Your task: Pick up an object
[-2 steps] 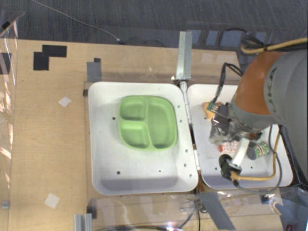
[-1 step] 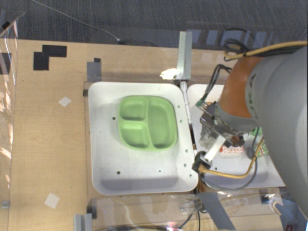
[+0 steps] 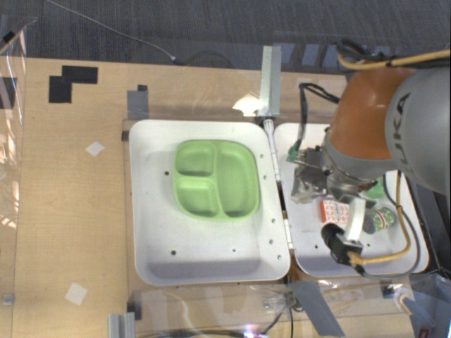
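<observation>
1. The arm (image 3: 380, 118) reaches in from the right of the frame and hangs low over the right bin (image 3: 310, 255).
2. The gripper (image 3: 310, 182) sits at the bin's middle; its state cannot be told.
3. A red-and-white packet (image 3: 334, 210) and a green can (image 3: 381, 220) lie just right of the gripper.
4. The left bin (image 3: 151, 245) holds a green divided tray (image 3: 215, 179).
</observation>
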Tool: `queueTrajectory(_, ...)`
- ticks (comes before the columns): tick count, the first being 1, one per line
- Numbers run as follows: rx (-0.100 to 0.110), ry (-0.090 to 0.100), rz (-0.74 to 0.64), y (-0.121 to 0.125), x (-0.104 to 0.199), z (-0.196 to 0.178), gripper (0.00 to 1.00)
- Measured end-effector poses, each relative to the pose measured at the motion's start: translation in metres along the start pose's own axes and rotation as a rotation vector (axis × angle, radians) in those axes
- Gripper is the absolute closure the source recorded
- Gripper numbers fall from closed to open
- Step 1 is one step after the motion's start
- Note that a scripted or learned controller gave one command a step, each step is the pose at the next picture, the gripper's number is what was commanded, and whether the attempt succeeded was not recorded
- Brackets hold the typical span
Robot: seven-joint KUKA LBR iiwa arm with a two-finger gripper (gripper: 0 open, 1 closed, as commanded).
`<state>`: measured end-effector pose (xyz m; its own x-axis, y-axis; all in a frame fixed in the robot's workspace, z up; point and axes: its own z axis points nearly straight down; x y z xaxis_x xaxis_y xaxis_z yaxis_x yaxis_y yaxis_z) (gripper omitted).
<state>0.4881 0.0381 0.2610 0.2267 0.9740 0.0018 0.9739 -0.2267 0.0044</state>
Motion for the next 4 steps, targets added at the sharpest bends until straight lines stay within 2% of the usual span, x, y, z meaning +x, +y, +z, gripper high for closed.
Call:
queueTrajectory(1, 0.007, -0.004, 0.554, 0.006, -0.037, 0.067, 1.0)
queueTrajectory(2, 0.004, -0.003, 0.901, 0.005, -0.022, 0.061, 1.0)
queueTrajectory(3, 0.005, -0.002, 1.134, -0.01, 0.037, 0.052, 1.0)
queueTrajectory(4, 0.005, -0.003, 0.812, -0.018, 0.072, 0.043, 1.0)
